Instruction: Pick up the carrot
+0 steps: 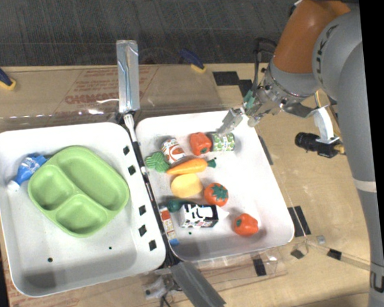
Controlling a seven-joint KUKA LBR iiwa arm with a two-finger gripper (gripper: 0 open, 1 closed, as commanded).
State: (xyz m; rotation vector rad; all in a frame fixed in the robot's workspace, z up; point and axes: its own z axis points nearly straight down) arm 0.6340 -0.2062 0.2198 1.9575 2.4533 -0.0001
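Note:
The orange carrot (190,165) lies on its side in the middle of the right bin (262,176), its green top pointing right. It sits between a red pepper (200,142) behind it and a yellow fruit (185,184) in front. My gripper (229,122) hovers over the bin's back right corner, just above a small green-and-white can (223,142). It is up and to the right of the carrot, apart from it, with nothing visibly held.
Around the carrot lie a green broccoli (156,162), a small can (171,149), two red fruits (215,194) (245,224) and a black-and-white carton (199,214). The left bin (27,266) holds a green divided plate (79,189) and a blue item (28,166).

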